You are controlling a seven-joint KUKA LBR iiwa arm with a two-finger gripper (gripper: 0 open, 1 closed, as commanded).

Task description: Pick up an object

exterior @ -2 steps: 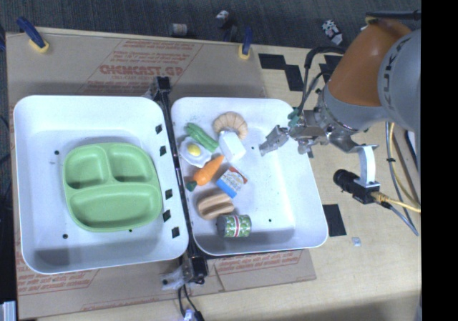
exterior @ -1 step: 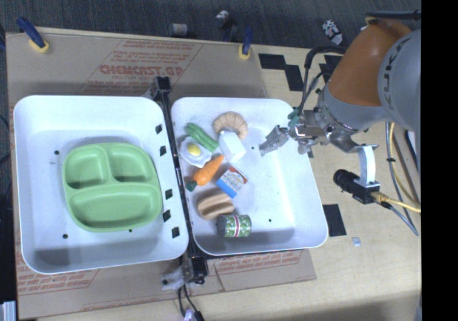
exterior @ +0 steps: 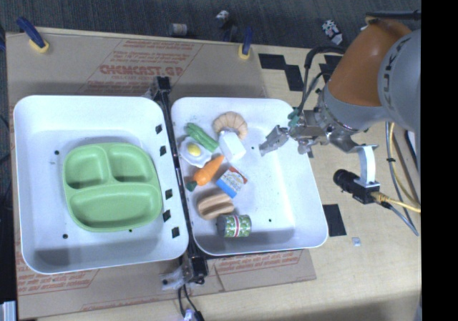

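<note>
A table (exterior: 336, 241) seen from above at a slant carries two shallow white bins side by side on a sheet of printed cardboard (exterior: 143, 62). The left bin (exterior: 36, 191) holds a green divided tray (exterior: 111, 185) with three compartments, lying flat near its middle.

The right bin (exterior: 300, 191) holds a cluster of toy food items gathered along its left half. At the top is a tan croissant (exterior: 230, 123). Just left of it lies a green pod-shaped vegetable (exterior: 201, 136), tilted diagonally, and below that a fried egg (exterior: 192, 149) with a yellow yolk. A white block (exterior: 232, 147) sits between the croissant and an orange carrot (exterior: 208, 171), which lies slanted with its tip pointing to the lower left. Just beside the carrot on its right is a small blue, white and red packet (exterior: 232, 181). Below these lies a hot dog in a bun (exterior: 215, 204), and nearest the front wall a small green can (exterior: 235, 225) on its side.

The grey arm (exterior: 372, 76) with its orange band reaches in from the right. Its gripper (exterior: 274, 140) hangs over the upper right part of the right bin, pointing left toward the items, near the white block but apart from it. Nothing shows between its fingers; whether they are spread or closed cannot be told from this angle
</note>
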